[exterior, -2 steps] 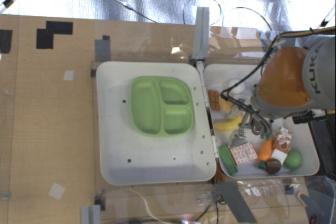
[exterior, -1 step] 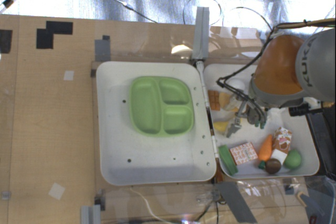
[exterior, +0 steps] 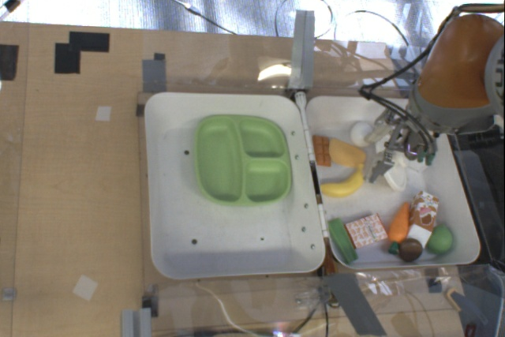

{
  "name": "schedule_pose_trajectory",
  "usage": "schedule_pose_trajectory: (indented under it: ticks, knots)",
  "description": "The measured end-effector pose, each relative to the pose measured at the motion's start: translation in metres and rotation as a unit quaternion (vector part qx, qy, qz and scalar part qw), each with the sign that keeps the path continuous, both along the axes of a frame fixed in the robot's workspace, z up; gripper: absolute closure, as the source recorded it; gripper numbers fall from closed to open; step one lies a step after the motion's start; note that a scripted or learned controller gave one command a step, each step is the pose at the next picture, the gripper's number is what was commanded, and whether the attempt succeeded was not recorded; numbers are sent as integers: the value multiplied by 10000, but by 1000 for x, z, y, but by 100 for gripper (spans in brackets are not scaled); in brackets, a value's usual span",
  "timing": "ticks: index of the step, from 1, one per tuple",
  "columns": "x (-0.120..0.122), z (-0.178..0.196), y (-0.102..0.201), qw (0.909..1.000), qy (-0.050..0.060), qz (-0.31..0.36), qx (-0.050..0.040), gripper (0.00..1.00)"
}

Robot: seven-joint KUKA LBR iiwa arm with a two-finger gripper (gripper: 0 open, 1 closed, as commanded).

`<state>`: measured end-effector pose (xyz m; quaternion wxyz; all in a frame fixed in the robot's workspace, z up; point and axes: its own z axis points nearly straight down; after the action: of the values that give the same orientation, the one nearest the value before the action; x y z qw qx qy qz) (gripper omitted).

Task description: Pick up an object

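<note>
While the gripper [exterior: 392, 156] hangs low over the right bin [exterior: 467, 249], in the right half of the frame, the step in hand looks like the approach before a grasp: nothing has been lifted yet, as far as the view tells. Its dark fingers point down and to the left with a visible gap between them, so it reads as partly open, and nothing sits between them. Whether the tips touch the bin floor cannot be told.

Candidates lie close by. A banana [exterior: 345, 185] curves just left of the fingertips, with an orange wedge [exterior: 347, 151] and a brown block [exterior: 321, 150] above it near the bin's left wall. A white ball [exterior: 360, 132] rests just above and left of the gripper, and a white cup [exterior: 394, 177] lies right beside the tips. Lower in the frame sit a carrot [exterior: 400, 222], a small patterned box [exterior: 366, 230], a green lid [exterior: 342, 241], a juice carton [exterior: 424, 211], a lime [exterior: 441, 240] and a brown ball [exterior: 409, 249]. The left bin [exterior: 170, 249] carries a green divided plate [exterior: 241, 159].

The next move probably calls for settling over one item, likely the banana or cup, lowering squarely around it, then closing; crowding makes a clean grip uncertain.
</note>
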<state>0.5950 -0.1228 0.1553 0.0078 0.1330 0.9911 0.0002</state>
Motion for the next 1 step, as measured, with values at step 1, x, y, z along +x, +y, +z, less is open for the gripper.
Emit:
schedule_pose_trajectory:
  ticks: [1]
  knots:
    - [18,-53,40,9974,-110,711,-34,0]
